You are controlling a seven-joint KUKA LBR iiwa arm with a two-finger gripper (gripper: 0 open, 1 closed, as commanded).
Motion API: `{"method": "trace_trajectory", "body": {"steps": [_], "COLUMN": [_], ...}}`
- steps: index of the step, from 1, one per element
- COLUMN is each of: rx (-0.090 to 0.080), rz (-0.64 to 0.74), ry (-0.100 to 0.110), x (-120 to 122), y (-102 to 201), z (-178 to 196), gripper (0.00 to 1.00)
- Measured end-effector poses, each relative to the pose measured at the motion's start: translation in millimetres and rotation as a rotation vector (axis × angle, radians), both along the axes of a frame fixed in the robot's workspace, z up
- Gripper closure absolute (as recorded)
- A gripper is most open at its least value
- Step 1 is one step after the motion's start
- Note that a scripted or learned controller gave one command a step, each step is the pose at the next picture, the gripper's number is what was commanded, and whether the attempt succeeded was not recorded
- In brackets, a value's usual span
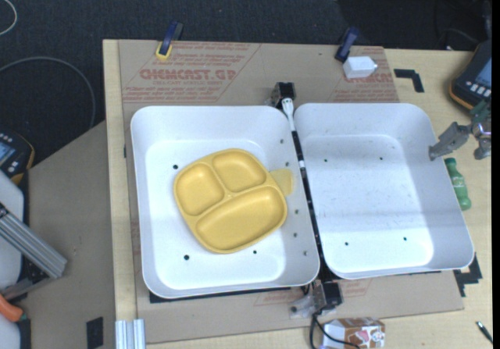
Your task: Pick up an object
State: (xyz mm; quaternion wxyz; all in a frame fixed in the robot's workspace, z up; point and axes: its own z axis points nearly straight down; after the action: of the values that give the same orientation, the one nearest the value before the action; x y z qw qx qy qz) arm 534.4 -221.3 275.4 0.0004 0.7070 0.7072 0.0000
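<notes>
From above, a yellow divided plate (230, 200) lies flat in the left bin (148, 183), a little left of that bin's middle and turned askew, with a small yellow piece (283, 180) just beside its upper right edge. The right bin (375, 125) sits close against the left one on the brown board (234, 74). The gripper (455, 140) hangs at the right bin's far right rim, its grey fingers (445, 142) spread and nothing between them, just above a green marker-like object (458, 182) lying outside the rim.
</notes>
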Motion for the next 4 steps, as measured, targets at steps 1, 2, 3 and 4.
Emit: {"method": "trace_trajectory", "body": {"steps": [1,2,3,4], "rx": [0.0,0.001,-0.001,0.002], "rz": [0.011,0.01,0.001,-0.001], "ry": [-0.015,-0.015,-0.006,0.015], "x": [-37.3,-54.8,-54.0,-56.1], "y": [99.0,171.3,166.9,174.2], "z": [142.4,241.5,245.7,119.1], "gripper": [0.0,0.0,1.0,1.0]}}
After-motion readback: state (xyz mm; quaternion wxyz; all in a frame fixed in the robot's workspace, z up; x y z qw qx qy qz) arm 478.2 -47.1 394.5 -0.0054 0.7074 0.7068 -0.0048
